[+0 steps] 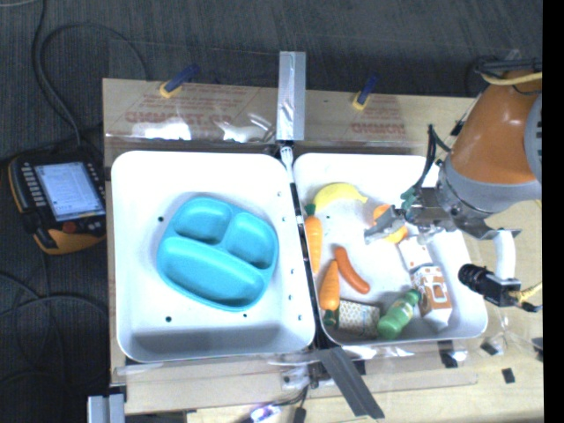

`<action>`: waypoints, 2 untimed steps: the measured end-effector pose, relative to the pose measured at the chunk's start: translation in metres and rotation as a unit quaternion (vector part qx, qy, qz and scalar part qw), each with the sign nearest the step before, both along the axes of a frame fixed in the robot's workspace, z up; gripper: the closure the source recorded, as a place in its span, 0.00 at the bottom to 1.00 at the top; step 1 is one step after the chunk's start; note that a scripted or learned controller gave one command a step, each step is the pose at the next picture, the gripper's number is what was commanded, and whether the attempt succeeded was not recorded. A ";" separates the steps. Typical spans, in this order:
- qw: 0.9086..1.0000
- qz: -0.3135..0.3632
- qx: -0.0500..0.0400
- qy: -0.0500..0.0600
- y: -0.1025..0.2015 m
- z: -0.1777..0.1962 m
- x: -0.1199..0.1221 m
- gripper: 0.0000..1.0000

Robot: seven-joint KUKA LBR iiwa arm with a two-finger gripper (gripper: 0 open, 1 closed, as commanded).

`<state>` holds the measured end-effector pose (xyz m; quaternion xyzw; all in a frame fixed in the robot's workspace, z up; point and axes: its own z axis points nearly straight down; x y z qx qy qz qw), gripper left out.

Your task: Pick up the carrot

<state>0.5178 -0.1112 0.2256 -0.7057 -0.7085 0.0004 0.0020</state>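
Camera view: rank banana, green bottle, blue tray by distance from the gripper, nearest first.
From the gripper, over the right bin:
1. Banana, just to its left, near the bin's back wall.
2. Green bottle, toward the bin's front edge.
3. Blue tray, far left, in the other bin.

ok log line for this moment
gripper: over right bin, nothing seen held | carrot: lying in right bin, left side | step: pick pending

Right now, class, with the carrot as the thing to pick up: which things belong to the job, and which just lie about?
Job: carrot, gripper.
Lying about: banana, green bottle, blue tray, red sausage.
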 end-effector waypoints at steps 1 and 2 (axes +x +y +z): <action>1.000 0.020 -0.001 -0.001 0.006 0.119 0.026 0.00; 1.000 0.004 -0.003 -0.001 -0.061 0.077 0.036 0.00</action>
